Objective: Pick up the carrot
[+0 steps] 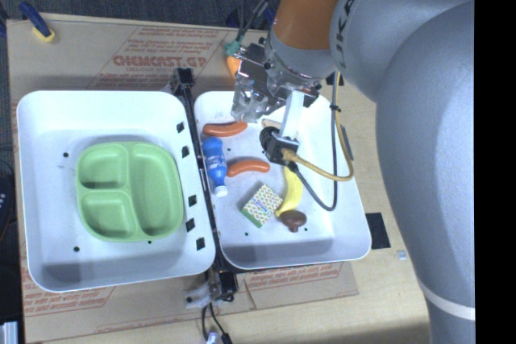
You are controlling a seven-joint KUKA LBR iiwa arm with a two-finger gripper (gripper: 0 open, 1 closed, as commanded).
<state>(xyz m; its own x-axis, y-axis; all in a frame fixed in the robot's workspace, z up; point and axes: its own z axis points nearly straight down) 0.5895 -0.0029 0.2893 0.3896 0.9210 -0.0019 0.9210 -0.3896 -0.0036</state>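
Carrot: two orange, tapered plastic pieces lie in the right white bin point(347, 242), one point(225, 128) just below the tool point(248, 107), the other point(247, 167) beside the blue bottle point(214, 163); which is the carrot cannot be told. Tool state cannot be told. A sound grasp would straddle the piece's middle, across its length. Cardboard on the desk point(153, 59) reads "CHEMCAST GP".

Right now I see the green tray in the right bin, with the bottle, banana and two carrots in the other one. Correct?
Not quite. The camera view shows the green tray in the left bin. The bottle, banana and two carrots do lie in the other one, the right bin.
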